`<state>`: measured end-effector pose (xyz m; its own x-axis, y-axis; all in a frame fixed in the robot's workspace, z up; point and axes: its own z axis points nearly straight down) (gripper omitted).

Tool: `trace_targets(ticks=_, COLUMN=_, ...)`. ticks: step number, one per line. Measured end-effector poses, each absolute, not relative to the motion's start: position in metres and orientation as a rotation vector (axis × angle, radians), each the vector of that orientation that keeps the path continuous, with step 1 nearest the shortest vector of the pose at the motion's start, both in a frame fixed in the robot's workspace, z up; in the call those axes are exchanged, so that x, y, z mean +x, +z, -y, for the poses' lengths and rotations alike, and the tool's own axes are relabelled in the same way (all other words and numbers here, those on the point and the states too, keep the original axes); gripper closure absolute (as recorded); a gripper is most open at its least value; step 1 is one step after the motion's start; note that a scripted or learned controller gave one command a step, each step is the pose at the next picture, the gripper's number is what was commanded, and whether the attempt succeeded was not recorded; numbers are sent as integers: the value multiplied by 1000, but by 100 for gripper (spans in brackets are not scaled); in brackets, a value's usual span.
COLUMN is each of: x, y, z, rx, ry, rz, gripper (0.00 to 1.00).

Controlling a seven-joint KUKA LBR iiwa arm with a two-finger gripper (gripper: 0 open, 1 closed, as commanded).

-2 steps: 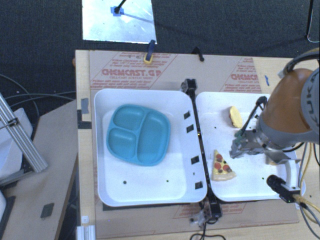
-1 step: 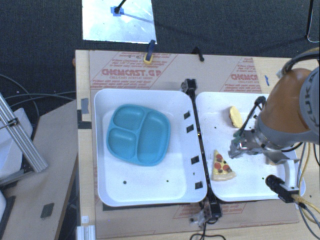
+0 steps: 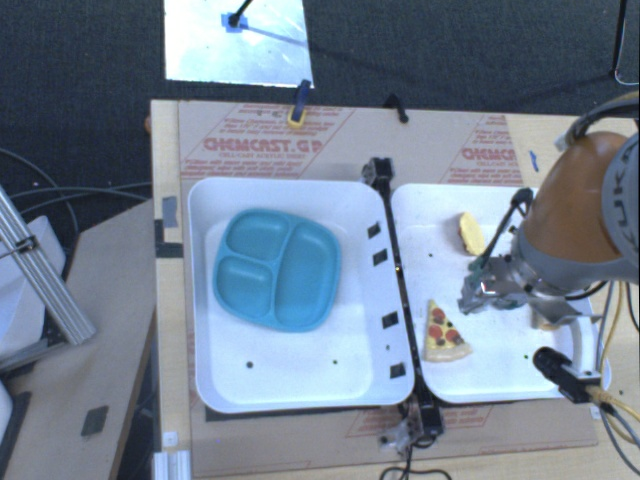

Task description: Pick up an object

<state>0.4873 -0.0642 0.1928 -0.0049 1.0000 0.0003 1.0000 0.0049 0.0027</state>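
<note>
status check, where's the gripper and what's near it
Gripper low over right bin. Pizza slice toy just below-left of it, yellow piece above. Blue divided plate in left bin.

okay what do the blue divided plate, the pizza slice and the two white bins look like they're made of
Blue divided plate: likely moulded plastic, smooth, one even colour, rounded compartment ridges.
Pizza slice: probably a toy of plastic or rubber; flat colours, tidy red dots, though it is small in the view.
White bins: seemingly thin formed plastic, slightly glossy, with rounded corners and raised rims.
</note>
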Motion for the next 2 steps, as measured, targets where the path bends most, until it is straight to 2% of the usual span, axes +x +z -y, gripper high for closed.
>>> trace_targets(ticks=1, x=487, y=184, z=57, rx=2216, ry=2, rz=-2225, gripper=100)
trace_targets(ticks=2, x=486, y=171, z=89, rx=2223, ry=0, rz=-2219, gripper=100)
